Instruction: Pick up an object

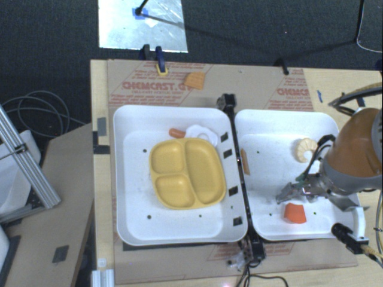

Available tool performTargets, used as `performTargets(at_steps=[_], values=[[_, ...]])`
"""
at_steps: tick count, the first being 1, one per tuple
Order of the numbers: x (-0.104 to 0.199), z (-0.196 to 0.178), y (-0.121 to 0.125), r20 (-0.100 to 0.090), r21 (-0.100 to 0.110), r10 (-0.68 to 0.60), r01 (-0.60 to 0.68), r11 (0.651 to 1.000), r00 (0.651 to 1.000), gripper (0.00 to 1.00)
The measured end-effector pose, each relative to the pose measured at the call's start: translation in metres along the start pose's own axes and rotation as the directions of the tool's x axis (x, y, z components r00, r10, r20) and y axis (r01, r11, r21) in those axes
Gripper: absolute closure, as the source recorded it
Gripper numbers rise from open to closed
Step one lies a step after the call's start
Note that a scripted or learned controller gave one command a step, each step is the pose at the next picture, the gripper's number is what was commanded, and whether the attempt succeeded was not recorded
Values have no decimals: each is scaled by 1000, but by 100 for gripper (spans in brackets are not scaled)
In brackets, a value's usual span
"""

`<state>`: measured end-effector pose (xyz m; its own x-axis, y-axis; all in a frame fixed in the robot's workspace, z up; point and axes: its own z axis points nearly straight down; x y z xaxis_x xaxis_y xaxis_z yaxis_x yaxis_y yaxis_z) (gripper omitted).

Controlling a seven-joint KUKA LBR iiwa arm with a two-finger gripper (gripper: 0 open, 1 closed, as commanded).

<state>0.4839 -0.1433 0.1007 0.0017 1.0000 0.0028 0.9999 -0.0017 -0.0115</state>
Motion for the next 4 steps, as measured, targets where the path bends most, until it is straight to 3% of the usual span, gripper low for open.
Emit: performTargets(at_steps=[1,2,3,4], values=[[50,16,72,1,-17,-12,12,1000,1000,0],[5,-41,113,7,-21,-4,5,1000,1000,0],[7,-49,111,5,-18,-10,10,1000,1000,100],[75,-140,115,1,-23,-14,14,1000,1000,100]])
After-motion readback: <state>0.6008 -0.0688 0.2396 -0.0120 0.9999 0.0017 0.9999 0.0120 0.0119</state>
